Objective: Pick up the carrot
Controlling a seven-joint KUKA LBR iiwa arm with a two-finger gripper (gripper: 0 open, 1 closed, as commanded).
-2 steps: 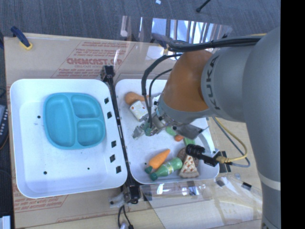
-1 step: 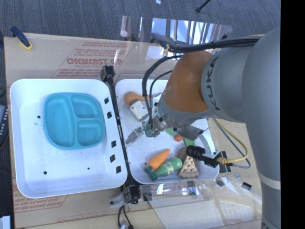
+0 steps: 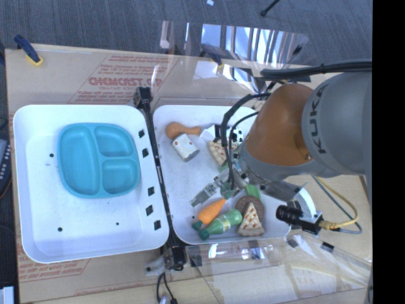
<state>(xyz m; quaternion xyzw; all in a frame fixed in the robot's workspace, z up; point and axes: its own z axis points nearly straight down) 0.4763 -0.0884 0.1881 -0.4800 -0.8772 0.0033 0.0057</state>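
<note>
The carrot (image 3: 211, 211) is a short orange piece lying near the front of the right bin (image 3: 179, 181). It rests against a green bottle-shaped toy (image 3: 223, 223). My gripper (image 3: 209, 192) hangs just above the carrot's upper end, reaching down and to the left from the orange wrist band. The arm's bulk hides the right part of the bin. Nothing shows as lifted off the bin floor.
A pizza slice (image 3: 252, 220) and a brown piece (image 3: 243, 203) lie right of the carrot. A drumstick (image 3: 181, 130), a white cube (image 3: 185, 148) and a cracker (image 3: 218, 151) sit toward the back. The left bin (image 3: 38, 189) holds a blue divided plate (image 3: 100, 159).
</note>
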